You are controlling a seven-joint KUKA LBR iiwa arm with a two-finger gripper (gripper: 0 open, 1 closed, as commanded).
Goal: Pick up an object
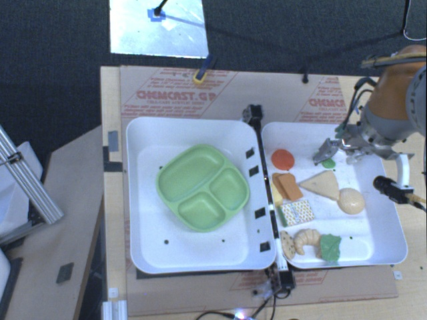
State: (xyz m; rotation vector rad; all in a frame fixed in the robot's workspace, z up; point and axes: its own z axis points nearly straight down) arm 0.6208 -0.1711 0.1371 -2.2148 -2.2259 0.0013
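operator: where does it stand, and what is there to take?

spotter: your gripper (pixel 329 153) hangs low over the right bin (pixel 393 245), just beyond the cheese wedge (pixel 323 185) on the wedge's far-rim side. i cannot tell whether the jaws are clenched or released, as they're too small and blurred here. a small green piece (pixel 326 163) sits right at the tip, between the gripper and the wedge. i cannot tell you whether it's gripped or just lying under the tip.

operator: so what can go wrong from here?

spotter: first, you could lift on a false catch. if that green piece is only nipped by an edge, i'd expect it to slip out as the arm rises, and you'd come up with nothing.

second, the wedge itself is a poor target. its faces slope, so closing jaws would likely squeeze it out sideways. the pale egg (pixel 351 201) lies just beside the wedge on the near-rim side, and it looks ready to roll if nudged.

third, there's crowding. the orange block (pixel 288 187) sits just beside the wedge toward the divider, and the red disc (pixel 283 159) is near it on that same side. a descent that drifts that way may land on two things at once, or push one against the divider instead of gripping it.
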